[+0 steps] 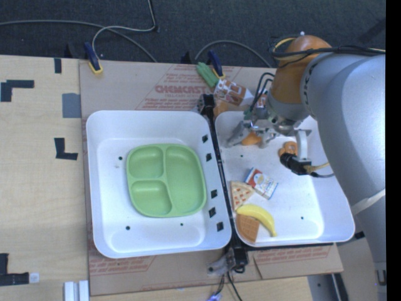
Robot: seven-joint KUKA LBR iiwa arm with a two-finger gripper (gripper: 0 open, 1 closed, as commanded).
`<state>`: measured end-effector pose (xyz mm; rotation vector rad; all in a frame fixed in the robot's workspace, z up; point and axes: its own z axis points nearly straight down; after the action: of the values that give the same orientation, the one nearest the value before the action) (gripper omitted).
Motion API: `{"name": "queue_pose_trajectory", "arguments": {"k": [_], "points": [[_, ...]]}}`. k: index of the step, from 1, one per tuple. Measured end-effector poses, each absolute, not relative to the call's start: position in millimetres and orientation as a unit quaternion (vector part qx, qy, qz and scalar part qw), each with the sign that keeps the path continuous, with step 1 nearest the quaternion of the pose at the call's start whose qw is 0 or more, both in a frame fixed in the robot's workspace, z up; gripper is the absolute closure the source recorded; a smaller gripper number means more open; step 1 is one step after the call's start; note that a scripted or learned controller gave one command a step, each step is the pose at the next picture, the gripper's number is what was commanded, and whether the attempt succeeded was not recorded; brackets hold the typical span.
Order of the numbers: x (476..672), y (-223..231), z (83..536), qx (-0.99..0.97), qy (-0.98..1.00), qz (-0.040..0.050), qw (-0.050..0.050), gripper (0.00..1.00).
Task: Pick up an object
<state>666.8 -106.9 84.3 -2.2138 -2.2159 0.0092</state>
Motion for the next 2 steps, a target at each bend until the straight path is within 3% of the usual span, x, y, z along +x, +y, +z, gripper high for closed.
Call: {"name": "queue_pose_trajectory", "arguments": {"k": [2], "points": [[666.5, -99.0, 84.2, -0.708, -0.707, 0.0042, 0.002, 0.00]]}}
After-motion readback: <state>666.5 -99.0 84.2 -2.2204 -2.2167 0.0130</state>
